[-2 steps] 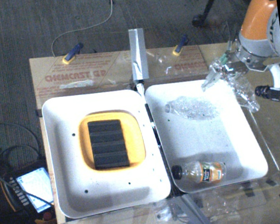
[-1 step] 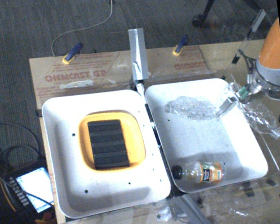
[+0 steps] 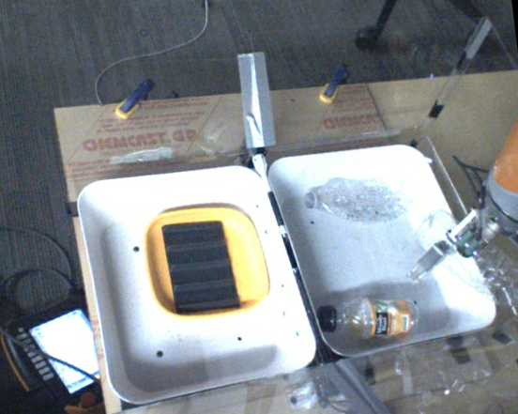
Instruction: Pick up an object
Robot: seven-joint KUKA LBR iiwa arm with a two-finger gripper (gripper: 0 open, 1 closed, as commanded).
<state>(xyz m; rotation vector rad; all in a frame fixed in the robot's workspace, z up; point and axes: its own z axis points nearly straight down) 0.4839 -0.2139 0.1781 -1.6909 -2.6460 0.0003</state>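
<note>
Here my gripper [image 3: 433,259] hovered over the right bin [image 3: 445,181], its state unclear, the bottle [image 3: 373,317] not yet lifted.

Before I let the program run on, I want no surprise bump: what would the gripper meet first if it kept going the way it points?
The gripper points down and left, so likely the bare floor of the right bin. The bottle lies nearer the front, probably off that line; height is unclear.
</note>
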